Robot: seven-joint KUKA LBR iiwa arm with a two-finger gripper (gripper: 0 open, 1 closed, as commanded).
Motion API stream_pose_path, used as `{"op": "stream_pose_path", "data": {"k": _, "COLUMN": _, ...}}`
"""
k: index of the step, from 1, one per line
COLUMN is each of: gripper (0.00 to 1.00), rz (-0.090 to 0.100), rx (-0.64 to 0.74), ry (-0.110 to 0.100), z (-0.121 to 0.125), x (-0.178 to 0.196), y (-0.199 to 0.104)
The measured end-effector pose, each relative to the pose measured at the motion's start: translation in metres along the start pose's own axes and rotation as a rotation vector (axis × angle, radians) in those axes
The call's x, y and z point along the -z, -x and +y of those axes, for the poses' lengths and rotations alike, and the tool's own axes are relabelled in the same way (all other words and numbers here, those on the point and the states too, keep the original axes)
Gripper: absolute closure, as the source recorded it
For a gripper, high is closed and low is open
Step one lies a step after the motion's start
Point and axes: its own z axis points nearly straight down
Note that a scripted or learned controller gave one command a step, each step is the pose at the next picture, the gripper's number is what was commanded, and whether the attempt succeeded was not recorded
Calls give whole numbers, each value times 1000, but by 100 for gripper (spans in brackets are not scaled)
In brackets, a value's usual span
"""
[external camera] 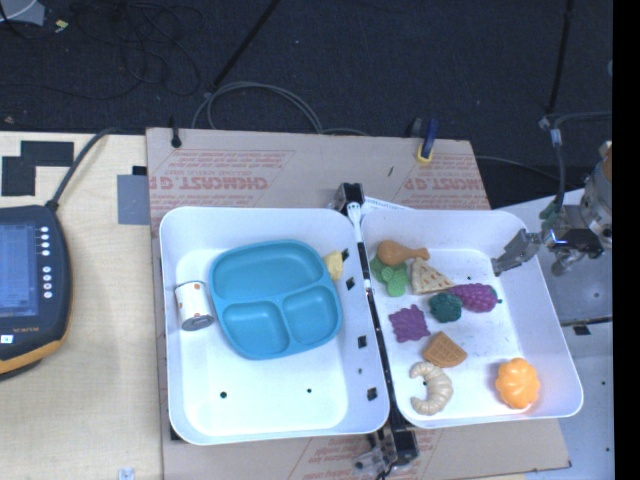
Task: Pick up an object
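White plastic bins sit side by side under me: the left bin (190, 388) and the right bin (560, 368). My gripper (548, 246) hangs at the right bin's upper right rim, at the end of my arm (600, 203), which comes in from the right. One finger (510, 251) slants down and left over the bin's wall; I have nothing between my fingers, and I cannot tell how far apart they stand.

Toy food lies scattered in the right bin. A drumstick (401, 253) lies at the top left, its long axis running nearly left to right, the pale bone end toward the left. Just below it are a green piece (392, 279) and a pie slice (432, 277) whose tip points up. A purple grape bunch (477, 296) stretches left to right beside a dark green broccoli (446, 308). Lower down are a purple leafy piece (407, 322), a waffle wedge (444, 350), a curved croissant (433, 388) and an orange pumpkin (516, 383).

In the left bin lies a blue divided plate (275, 298), with a small can (194, 304) on its side touching the plate's left edge.
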Motion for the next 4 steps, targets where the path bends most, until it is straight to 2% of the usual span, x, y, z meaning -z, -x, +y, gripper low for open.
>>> {"op": "stream_pose_path", "data": {"k": 1, "gripper": 0, "rz": 3, "rx": 2, "ry": -7, "z": 36, "x": -93, "y": -15}}
{"op": "stream_pose_path", "data": {"k": 2, "gripper": 0, "rz": 4, "rx": 3, "ry": 3, "z": 64, "x": -198, "y": -18}}
{"op": "stream_pose_path", "data": {"k": 3, "gripper": 0, "rz": -2, "rx": -4, "ry": 11, "z": 29, "x": -191, "y": -37}}
{"op": "stream_pose_path", "data": {"k": 4, "gripper": 0, "rz": -1, "rx": -2, "ry": 13, "z": 28, "x": -191, "y": -35}}
